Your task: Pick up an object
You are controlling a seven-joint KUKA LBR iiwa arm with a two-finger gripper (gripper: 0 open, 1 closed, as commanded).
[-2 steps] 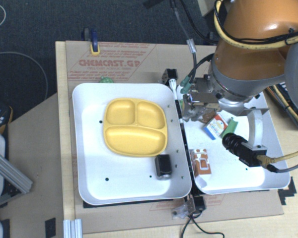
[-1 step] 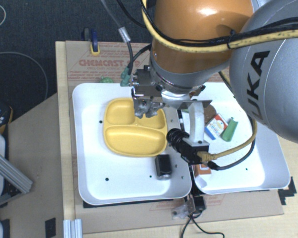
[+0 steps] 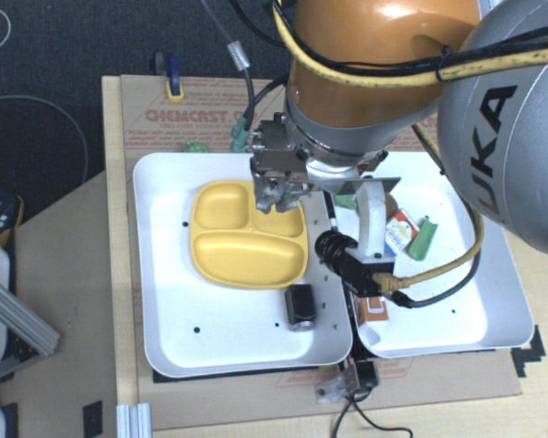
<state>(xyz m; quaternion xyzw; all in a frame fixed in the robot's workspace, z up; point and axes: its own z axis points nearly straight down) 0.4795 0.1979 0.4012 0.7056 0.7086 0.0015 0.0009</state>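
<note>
From the camera view I have the jaws (image 3: pixel 276 192) down over the upper right corner of the yellow divided plate (image 3: pixel 248 234) in the left bin (image 3: pixel 155 272), but I cannot tell how far apart they stand or whether they hold anything. The plate spreads out below and left of the jaws; I judge it light, stiff, slick plastic, best pinched across its raised rim or divider. A small black block (image 3: pixel 300 304) lies further below them.
</note>
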